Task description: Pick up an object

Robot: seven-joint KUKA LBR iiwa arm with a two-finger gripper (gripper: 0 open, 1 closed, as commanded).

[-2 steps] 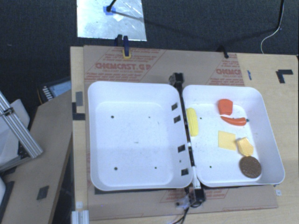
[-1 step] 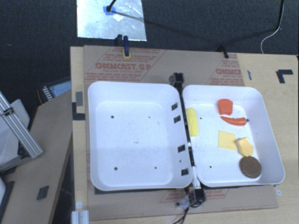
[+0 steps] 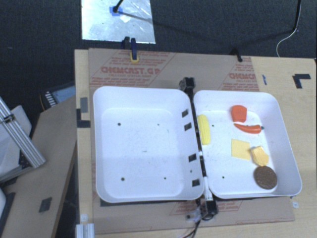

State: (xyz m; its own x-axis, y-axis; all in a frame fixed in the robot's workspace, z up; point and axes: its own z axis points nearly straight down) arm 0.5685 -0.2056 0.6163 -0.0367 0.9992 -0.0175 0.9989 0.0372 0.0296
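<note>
Two white bins sat side by side on a cardboard sheet point(image 3: 163, 66) on the bench point(image 3: 62, 133). The left bin point(image 3: 106, 97) and the right bin point(image 3: 285, 138) met along their inner rims, where small black clips joined them.

All the things to pick lay in the right bin. A corn cob point(image 3: 203, 129) lay lengthwise against the bin's left wall, close to the shared rim. An orange block point(image 3: 238, 113) sat near the far edge, and just in front of it lay a red pepper point(image 3: 247, 128), pointing toward the right wall. A flat cheese slice point(image 3: 240, 149) lay near the middle of the bin, with a yellow chunk point(image 3: 260, 155) touching its right corner. A brown cookie point(image 3: 265, 177) rested in the near right corner, just in front of the chunk.

How the jaws stood could not be told.

A clamp point(image 3: 132, 48) gripped the far edge of the bench. Beyond that edge a foil sheet point(image 3: 118, 13) lay on dark floor. A metal rail point(image 3: 20, 138) leaned at the bench's left edge.
</note>
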